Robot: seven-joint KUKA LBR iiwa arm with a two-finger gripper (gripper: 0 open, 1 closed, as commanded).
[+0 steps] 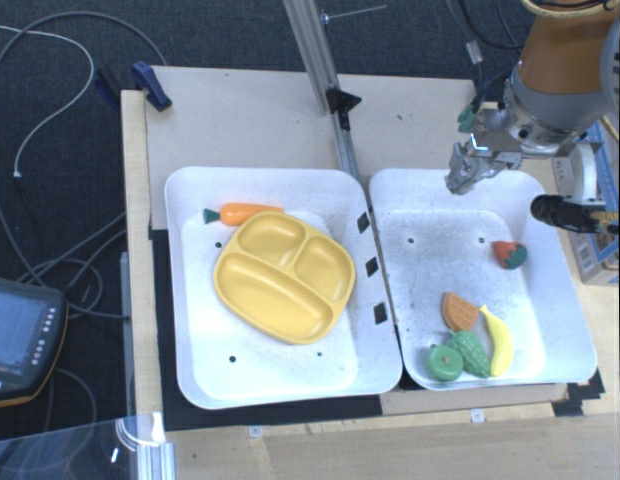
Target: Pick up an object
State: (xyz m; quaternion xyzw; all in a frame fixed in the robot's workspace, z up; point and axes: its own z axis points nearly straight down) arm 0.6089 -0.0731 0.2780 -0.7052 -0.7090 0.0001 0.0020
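Gripper (464,180) hangs at the far edge of the right bin (420,268), just above its rim, at the end of the grey arm (550,98) with the orange band that reaches in from the right. Whether the fingers are apart or together I cannot tell from here; they are small and dark against the bin's wall, and nothing is seen between them. The things to pick lie in the same right bin, all away from the gripper. Nearest to it is a small red and green piece (509,254), like a strawberry, close to the right wall of the bin. Further toward the near side there is a group: an orange round slice (459,311), a yellow banana (499,340) just beside it, a green bumpy piece (472,352) touching the banana, and a green round piece (445,361) at the near left corner of the group. In the left bin (190,368) rests a yellow divided plate (285,276), turned at a slant, and behind it an orange carrot (244,212) with a green top lies against the far side. A metal pole (315,43) stands between the two bins at the far side of the bench.
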